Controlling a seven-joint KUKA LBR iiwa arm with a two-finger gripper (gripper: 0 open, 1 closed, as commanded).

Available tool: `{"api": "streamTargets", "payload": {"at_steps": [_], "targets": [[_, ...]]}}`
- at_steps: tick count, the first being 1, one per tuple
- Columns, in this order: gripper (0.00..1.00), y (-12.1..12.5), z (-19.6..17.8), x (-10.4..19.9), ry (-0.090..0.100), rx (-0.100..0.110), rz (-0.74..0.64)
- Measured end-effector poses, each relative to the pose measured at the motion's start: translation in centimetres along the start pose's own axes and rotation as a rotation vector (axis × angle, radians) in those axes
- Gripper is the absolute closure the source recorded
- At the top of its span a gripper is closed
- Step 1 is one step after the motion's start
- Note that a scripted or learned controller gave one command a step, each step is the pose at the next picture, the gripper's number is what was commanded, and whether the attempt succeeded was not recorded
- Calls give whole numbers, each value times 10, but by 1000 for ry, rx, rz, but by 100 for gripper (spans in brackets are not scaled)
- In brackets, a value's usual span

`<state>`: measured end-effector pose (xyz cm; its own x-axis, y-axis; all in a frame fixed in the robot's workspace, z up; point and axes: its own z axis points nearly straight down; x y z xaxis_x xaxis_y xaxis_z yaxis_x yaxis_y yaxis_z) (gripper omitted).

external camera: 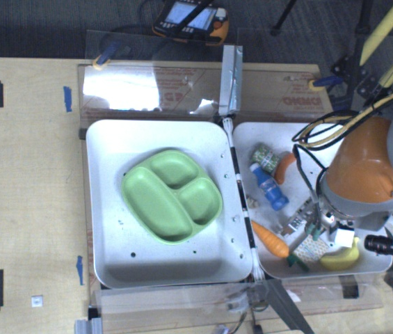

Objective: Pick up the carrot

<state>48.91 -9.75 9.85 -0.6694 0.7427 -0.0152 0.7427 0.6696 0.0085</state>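
My arm reached in from three o'clock, its orange band bulking over the right bin. My gripper hung low over that bin's middle, amid cables and metal parts (too cluttered for me to make out), so I could not tell how it was set, and nothing was visibly caught in it.

The carrot lay on the right bin's floor toward seven o'clock, close to the wall shared with the left bin. Its orange body ran slantwise, with the green end pointing toward four o'clock. It sat just beside my gripper, at roughly eight o'clock from it, apart from it.

Around it: a blue bottle at twelve o'clock from the carrot, a small green-labelled can farther up, an orange piece just beside that can, and a yellow banana at three o'clock near the bin's front edge, beneath my wrist.

In the left bin a green divided plate lay near the centre.
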Motion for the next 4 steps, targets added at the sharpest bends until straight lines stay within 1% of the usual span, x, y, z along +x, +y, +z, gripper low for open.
{"api": "streamTargets", "payload": {"at_steps": [1,2,3,4], "targets": [[100,35,-85,5,12,9,223],[100,-24,-46,-13,16,10,152],[0,-24,-46,-13,16,10,152],[0,16,-86,28,12,5,-126]]}}
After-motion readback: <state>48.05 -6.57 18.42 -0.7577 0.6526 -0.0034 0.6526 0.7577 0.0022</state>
